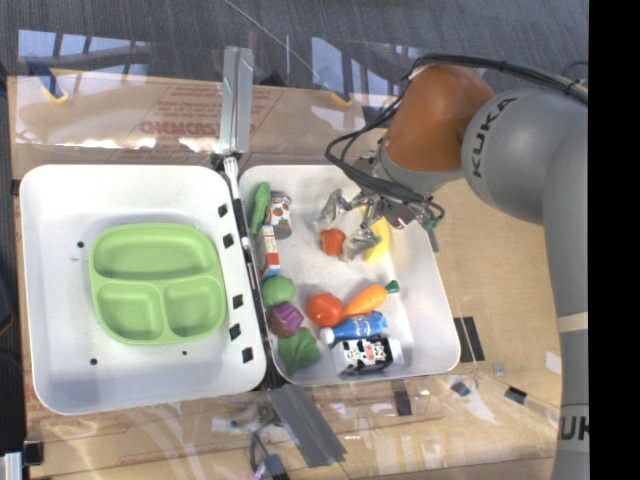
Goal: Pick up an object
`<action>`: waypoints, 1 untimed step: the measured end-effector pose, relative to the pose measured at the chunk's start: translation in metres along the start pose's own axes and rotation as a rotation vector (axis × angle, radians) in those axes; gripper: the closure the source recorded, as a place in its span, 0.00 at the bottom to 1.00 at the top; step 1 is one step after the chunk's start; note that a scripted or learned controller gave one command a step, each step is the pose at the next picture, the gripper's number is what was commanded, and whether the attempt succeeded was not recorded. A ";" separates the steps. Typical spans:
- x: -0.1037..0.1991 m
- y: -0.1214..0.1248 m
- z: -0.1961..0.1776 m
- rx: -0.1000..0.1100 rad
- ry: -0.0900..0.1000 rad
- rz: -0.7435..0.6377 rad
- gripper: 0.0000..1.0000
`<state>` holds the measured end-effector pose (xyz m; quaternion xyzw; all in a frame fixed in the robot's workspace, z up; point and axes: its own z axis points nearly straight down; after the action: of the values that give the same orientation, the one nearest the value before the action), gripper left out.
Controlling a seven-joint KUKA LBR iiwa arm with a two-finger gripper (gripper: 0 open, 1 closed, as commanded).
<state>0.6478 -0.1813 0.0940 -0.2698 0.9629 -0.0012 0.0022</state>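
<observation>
Over the right white bin (440, 298), the gripper (350, 230) hangs spread open beside a small red object (332, 240).

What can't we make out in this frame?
- Gripper, camera view: finger state unclear, too small and tangled with cables.
- Small red object and yellow object beside it: contact cannot be told, identity too small.
- Label on the can: too small to read.
</observation>
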 end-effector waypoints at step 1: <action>-0.020 0.009 -0.161 0.008 -0.007 -0.081 1.00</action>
<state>0.6595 -0.1636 0.2552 -0.3086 0.9511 -0.0042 0.0067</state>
